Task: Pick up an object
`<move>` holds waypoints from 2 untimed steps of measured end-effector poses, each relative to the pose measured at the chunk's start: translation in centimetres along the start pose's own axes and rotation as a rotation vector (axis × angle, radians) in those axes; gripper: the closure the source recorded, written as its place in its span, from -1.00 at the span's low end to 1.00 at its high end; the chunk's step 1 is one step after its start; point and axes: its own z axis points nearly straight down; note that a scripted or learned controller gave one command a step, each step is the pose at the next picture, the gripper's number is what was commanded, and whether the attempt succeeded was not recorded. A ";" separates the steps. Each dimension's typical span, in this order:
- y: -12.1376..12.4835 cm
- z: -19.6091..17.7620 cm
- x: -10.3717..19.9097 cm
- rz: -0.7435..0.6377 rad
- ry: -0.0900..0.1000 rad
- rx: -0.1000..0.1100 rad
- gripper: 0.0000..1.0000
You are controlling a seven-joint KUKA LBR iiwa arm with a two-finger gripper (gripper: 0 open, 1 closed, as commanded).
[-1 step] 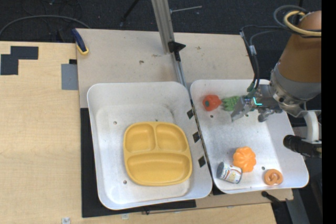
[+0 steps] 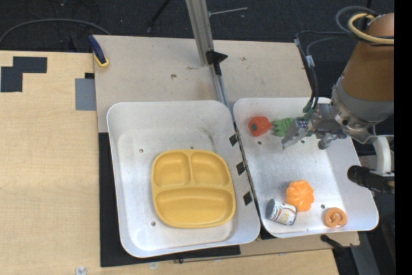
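Over the right bin (image 2: 360,216), near its far edge, my gripper (image 2: 300,132) hangs low w/ jaws spread, nothing btwn them. Just left of my fingertips sits a green leafy piece (image 2: 281,126), poss. touching, hard to tell. Red tomato (image 2: 259,125) beside it. Near front: orange pumpkin (image 2: 299,194), small can (image 2: 281,212), donut (image 2: 334,218). Left bin (image 2: 129,138) holds a yellow divided plate (image 2: 192,188).

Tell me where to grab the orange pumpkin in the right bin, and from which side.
Grip the pumpkin across its round middle, coming straight down from above. It sits low and squat, and the small can lies against its lower left, so probably set the fingers along the free upper-left to lower-right line.
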 end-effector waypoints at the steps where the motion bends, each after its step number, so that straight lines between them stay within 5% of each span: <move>1: -0.2 6.2 -0.6 0.002 0.000 0.007 -1.00; 2: -0.3 10.7 -0.8 0.002 0.001 0.005 -1.00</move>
